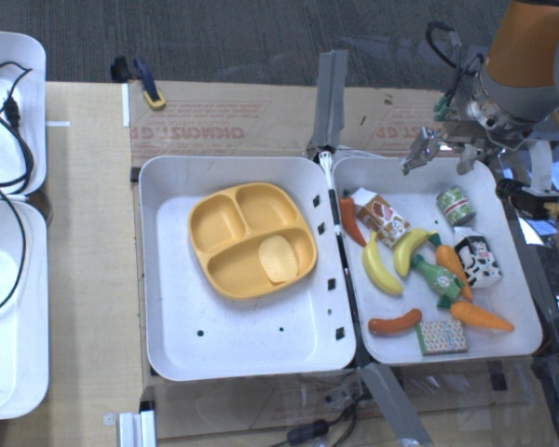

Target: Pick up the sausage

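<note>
Sausage (394, 323) lying near front edge of right bin (512, 338), beside small box (443, 337). Claw (442, 154) hovering over back rim, fingers spread apart, gripping nothing.

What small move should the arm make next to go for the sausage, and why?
Probably travel toward the near edge of the right bin: the gripper hovers open above its far rim, while the sausage lies untouched beside the small box.

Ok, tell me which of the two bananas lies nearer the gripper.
The upper banana, curved beside the brown snack packet, lies nearer the gripper. The other banana lies lower and further left, closer to the sausage.
</note>
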`<act>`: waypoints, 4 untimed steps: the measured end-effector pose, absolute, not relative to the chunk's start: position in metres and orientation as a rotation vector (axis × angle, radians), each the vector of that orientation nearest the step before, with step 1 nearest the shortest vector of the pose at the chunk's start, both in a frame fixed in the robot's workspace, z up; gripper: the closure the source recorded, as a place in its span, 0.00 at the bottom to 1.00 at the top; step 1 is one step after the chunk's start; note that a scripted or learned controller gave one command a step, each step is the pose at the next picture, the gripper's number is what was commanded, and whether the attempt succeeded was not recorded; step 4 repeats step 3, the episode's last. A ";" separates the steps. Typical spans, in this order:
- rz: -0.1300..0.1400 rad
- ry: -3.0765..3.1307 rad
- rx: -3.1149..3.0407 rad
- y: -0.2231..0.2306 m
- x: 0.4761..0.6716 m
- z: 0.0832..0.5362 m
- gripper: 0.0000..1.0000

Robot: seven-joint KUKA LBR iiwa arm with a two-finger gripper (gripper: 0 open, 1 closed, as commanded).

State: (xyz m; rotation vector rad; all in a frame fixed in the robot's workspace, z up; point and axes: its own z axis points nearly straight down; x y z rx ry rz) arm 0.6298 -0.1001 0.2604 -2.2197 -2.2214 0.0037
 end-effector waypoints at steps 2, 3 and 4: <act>0.005 -2.044 -2.382 -0.106 0.592 0.120 0.00; 0.004 -1.913 -2.489 -0.112 0.488 0.130 0.00; 0.004 -1.913 -2.489 -0.112 0.488 0.130 0.00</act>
